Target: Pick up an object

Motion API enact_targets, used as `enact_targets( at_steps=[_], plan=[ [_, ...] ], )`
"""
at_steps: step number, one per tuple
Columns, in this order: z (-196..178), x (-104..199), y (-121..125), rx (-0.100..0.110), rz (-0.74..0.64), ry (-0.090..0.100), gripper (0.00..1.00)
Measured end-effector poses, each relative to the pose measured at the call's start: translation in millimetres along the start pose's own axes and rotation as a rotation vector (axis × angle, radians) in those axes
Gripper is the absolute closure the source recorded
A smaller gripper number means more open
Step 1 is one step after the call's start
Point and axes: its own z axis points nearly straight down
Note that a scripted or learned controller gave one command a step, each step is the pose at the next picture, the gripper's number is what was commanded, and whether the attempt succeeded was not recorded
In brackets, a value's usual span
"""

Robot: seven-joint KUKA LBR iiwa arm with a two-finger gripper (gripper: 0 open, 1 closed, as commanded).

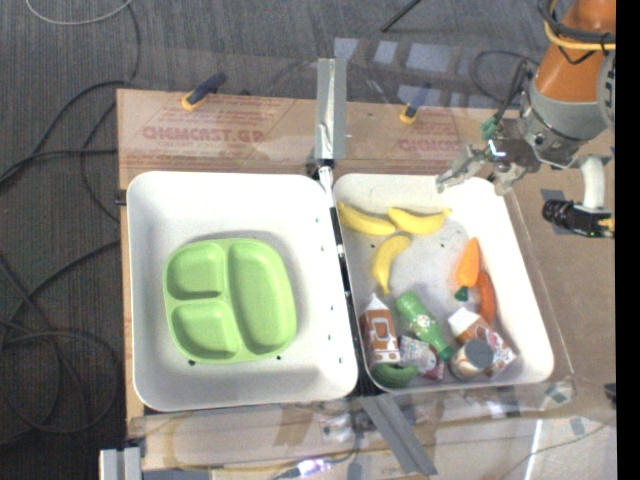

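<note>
Three yellow bananas [392, 226] lie curved beside an orange carrot [468, 262]

Two bins sit side by side on the table [230, 133]. The left bin [150, 208] holds a divided plate [232, 298] near its middle. In the right bin [530, 308], three bananas [392, 230] lie at the rear left, two carrots [475, 273] along the right side, and a bottle [420, 323], a carton [380, 333] and other small packages crowd the front. The gripper [478, 168] hangs over the right bin's rear rim.
</note>
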Motion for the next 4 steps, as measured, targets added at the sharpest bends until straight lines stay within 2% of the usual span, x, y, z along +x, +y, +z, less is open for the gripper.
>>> enact_targets(
  at_steps=[1,2,3,4],
  plan=[
    [83.6,-14.8,-38.9,0.002,0.381,0.0,0.0],
    [155.6,-39.5,-37.1,-0.005,0.19,0.006,0.0],
    [148.8,-38.2,-37.8,-0.001,0.189,0.008,1.0],
    [63.7,-11.6,-44.3,0.001,0.519,-0.003,1.0]
  ],
)
